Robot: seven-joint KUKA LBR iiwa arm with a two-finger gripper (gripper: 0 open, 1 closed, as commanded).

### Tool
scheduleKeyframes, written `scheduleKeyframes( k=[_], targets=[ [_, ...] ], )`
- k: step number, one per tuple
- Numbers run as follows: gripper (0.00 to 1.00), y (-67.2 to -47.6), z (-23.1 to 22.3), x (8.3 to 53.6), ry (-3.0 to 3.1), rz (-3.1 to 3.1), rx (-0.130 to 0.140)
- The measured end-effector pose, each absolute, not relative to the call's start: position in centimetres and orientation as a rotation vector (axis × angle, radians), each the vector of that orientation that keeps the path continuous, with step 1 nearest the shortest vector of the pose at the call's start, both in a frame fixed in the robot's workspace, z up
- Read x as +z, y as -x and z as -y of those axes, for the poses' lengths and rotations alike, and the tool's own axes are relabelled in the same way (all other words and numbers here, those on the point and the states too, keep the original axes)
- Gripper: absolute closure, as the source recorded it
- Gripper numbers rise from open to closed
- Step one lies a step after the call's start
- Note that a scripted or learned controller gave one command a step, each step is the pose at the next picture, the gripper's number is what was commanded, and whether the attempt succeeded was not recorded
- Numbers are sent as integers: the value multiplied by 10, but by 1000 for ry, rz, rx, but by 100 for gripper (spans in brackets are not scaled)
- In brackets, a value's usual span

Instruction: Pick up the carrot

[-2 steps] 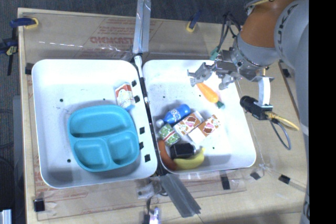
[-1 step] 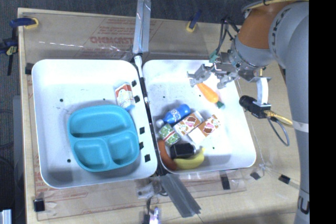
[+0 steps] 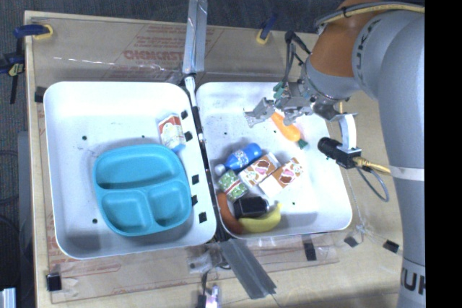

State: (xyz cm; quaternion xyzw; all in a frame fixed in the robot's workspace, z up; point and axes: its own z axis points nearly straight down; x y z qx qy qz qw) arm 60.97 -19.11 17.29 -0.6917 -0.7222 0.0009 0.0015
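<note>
The carrot (image 3: 287,128) is a small orange piece with a green end. It lies in the upper middle of the right bin (image 3: 328,198). My gripper (image 3: 268,112) hangs over the same bin, with its tip right at the carrot's upper left end. The wrist above hides the contact, so whether the carrot is between the jaws is unclear.
Below the carrot are a blue bottle (image 3: 244,155), several small cartons (image 3: 260,171), a black item (image 3: 251,205) and a banana (image 3: 261,222) at the near wall. The left bin (image 3: 72,112) holds a blue divided plate (image 3: 143,187) and a small carton (image 3: 170,130).
</note>
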Motion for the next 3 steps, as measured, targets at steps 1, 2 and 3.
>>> scheduleKeyframes(
  k=[1,2,3],
  targets=[
    [0,-622,208,91,2210,2230,5],
    [0,-657,210,175,2143,2297,1],
    [0,-636,208,91,2158,2280,4]
  ],
)
